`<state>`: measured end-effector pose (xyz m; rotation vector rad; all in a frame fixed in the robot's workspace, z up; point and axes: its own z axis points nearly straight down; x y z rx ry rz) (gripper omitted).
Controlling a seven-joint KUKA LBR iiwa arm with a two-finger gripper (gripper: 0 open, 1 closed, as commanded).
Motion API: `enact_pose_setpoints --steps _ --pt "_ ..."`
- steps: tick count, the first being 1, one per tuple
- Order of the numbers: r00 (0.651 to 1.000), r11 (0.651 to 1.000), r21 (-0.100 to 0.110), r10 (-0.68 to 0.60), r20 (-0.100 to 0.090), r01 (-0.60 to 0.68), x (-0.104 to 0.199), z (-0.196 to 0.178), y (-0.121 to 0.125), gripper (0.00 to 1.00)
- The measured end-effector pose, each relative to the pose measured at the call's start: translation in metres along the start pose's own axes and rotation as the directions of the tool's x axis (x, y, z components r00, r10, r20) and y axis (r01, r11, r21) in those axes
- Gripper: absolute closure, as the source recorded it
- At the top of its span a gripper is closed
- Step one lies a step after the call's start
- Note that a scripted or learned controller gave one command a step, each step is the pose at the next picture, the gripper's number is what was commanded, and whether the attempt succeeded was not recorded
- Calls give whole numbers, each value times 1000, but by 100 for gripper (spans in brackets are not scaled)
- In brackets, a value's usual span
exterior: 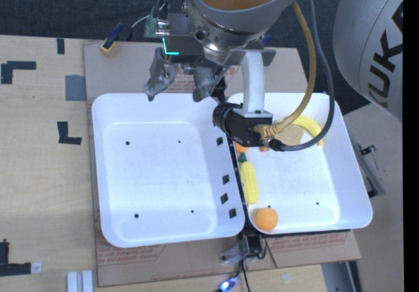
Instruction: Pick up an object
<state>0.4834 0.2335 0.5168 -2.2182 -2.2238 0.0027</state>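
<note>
Corn cob (249,181) lies in right bin (340,209), against wall shared with left bin (111,232). Orange ball (266,219) just past cob's near end; banana (311,128) beyond cob's far end. My hand (175,90) hangs above left bin's far rim, well apart from cob, fingers spread, holding nothing. My worry: descending here closes on bare bin; cob hugging wall could block one finger.

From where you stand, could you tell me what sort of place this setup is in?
Most likely a robotics lab's grasping test bench. A grey KUKA arm with a gripper hangs over two shallow white bins, toy food such as a corn cob and an orange ball serves as props, and black tape marks dot the wooden bench.
</note>
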Motion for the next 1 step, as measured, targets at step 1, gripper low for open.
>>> enact_pose_setpoints --steps 1 --pt "1000 1000 0 -2 0 2 1 -10 0 100"
